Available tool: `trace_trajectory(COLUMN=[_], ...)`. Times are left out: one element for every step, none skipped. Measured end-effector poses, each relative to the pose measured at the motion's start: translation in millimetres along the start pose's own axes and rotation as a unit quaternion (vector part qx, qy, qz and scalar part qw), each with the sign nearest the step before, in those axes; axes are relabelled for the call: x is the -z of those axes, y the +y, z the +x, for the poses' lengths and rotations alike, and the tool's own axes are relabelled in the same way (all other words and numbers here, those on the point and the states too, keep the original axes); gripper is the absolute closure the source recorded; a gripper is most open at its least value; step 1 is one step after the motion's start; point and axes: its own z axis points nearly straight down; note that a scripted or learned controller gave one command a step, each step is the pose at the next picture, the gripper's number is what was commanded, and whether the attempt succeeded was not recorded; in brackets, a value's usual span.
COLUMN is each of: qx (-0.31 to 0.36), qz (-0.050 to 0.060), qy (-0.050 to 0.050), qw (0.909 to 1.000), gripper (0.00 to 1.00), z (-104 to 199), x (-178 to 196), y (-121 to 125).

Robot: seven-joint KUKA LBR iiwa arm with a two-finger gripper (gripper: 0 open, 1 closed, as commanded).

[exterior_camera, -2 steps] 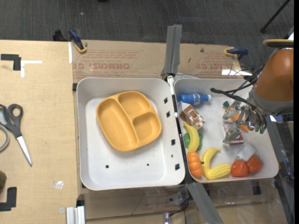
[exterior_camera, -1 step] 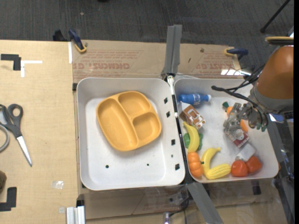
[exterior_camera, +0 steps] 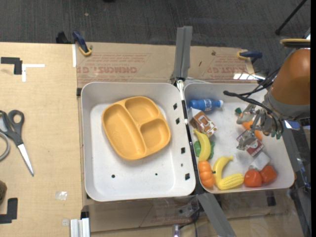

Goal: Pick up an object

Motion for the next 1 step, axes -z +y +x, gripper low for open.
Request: trace_trajectory(qx=[-0.004], qz=[0.0], qy=[0.003], qw=[1.0], gripper=[0.0], z=[-12.6], x=[-11.0], y=[2.1])
